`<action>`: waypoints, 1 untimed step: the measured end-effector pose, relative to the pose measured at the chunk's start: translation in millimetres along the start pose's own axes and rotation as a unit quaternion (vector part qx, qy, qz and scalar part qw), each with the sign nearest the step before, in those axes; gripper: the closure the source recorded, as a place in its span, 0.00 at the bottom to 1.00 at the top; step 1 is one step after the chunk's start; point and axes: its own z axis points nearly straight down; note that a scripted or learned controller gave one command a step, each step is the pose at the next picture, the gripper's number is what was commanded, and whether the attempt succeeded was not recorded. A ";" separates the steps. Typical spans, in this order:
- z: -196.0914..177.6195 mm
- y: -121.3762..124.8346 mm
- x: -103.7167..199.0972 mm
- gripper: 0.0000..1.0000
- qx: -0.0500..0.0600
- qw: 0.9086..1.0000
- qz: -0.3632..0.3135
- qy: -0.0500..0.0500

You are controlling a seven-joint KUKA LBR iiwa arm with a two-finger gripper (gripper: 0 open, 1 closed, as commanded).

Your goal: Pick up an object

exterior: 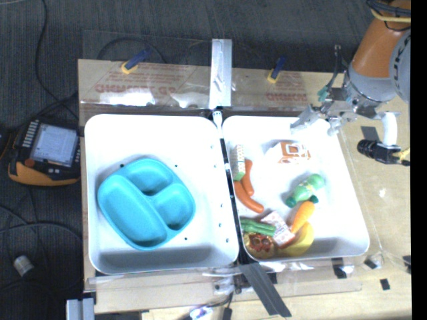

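Note:
My gripper (315, 124) hangs over the back right corner of the right bin (347, 179), its fingers spread open with nothing between them. Just below it a white card with an orange print (292, 152) lies on the bin floor. Further forward are a green broccoli-like toy (305, 189), an orange carrot (301, 213), a yellow banana (301, 240) and a small red and white box (277, 226). An orange sausage (245, 187) lies along the bin's left wall, with a green piece (255, 227) and a brown round piece (259, 243) at the front.
The left bin (107, 139) holds a blue divided plate (145, 202). A dark ridge (227, 179) separates the two bins. A clear plastic sheet with clamps (167, 85) lies behind the bins. An orange-edged handheld device (45, 152) sits on the floor at the left.

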 end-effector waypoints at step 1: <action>116.3 19.6 5.8 0.00 -0.001 1.000 0.000 -0.003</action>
